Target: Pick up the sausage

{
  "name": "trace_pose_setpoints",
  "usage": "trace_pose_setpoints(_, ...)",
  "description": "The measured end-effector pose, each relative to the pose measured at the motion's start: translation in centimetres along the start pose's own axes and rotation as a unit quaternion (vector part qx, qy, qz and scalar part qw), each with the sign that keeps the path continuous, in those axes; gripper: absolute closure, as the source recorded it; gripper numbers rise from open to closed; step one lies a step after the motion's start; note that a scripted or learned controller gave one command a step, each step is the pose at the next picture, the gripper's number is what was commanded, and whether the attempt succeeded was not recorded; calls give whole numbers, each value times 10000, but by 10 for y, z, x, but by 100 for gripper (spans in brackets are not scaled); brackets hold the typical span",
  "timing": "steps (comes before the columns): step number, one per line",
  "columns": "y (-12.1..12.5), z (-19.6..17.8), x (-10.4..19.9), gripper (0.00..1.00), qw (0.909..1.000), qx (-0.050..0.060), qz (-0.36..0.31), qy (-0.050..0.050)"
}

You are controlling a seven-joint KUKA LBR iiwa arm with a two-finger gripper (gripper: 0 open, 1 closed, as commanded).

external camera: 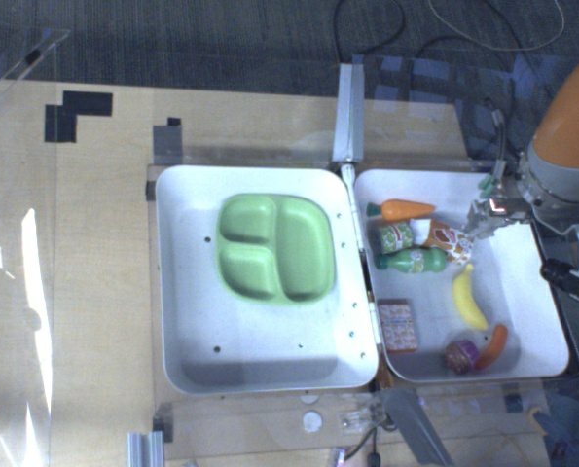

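The sausage (494, 343) lies in the right bin (552, 358) near its front corner, touching a purple item (463, 356) (identity unclear). The gripper (486, 212) hovers over the bin's rear area, near a banana (469, 300); its opening cannot be determined.

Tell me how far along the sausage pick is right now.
Nothing looks done yet: the sausage lies at the near edge of the right bin, beside a purple item. The gripper is at the bin's far side near the small packet. Left: move to the sausage, grasp and lift.
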State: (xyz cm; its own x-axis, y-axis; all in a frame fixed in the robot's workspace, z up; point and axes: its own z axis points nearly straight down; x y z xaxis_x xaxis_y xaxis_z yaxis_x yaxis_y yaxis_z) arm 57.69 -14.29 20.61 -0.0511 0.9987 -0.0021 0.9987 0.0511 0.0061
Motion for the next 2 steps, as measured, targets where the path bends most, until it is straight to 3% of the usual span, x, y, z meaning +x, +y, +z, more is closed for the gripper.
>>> trace_pose_setpoints(1, -66, -5, 10, 100, 9979, 9, 645, 5)
trace_pose_setpoints(2, -87, 115, 11, 100, 9969, -27, -786, -1)
